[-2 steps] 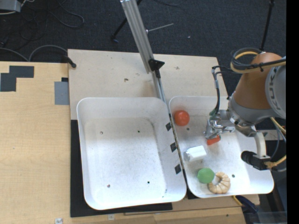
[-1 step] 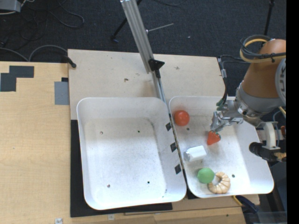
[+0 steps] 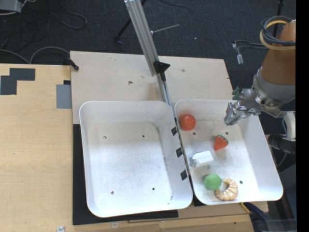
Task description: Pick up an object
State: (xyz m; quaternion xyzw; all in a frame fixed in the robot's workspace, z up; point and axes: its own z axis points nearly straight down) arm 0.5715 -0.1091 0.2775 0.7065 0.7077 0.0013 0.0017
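Five small objects lie in the right bin (image 3: 270, 178): an orange-red ball (image 3: 187, 122) near the divider, a red strawberry (image 3: 220, 142), a white block (image 3: 202, 158), a green ball (image 3: 212, 181) and a tan ring-shaped piece (image 3: 227, 189) touching the green ball. No writing or label on them is legible. Above that bin's far right part hangs the gripper (image 3: 233, 115), holding nothing visible; how far its claw is open cannot be told. At left sits the left bin (image 3: 91, 129).
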